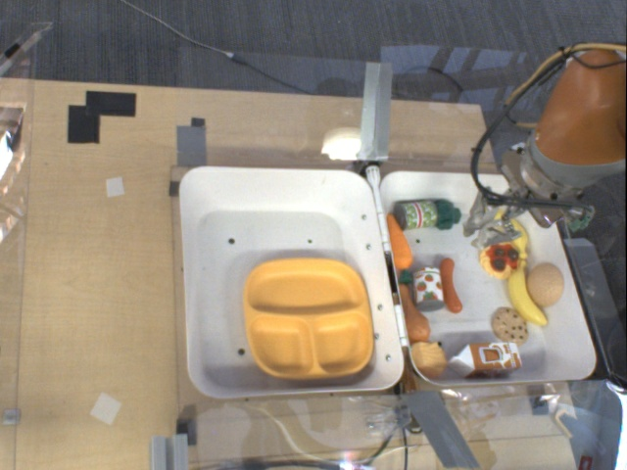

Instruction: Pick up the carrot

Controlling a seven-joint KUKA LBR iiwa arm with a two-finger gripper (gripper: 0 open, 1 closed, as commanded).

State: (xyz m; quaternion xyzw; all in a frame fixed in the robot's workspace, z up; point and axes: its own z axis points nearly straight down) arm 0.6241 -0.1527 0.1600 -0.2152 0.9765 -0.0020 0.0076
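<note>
We are seeing the carrot lying along the left wall of the right bin, beside the bottle, while our hand is hovering near the banana, well apart from it, its grip state unreadable.

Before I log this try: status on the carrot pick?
Gripper over right bin's top right, holding nothing visible. Carrot against left wall, untouched. Green bottle lies close beside it.
</note>
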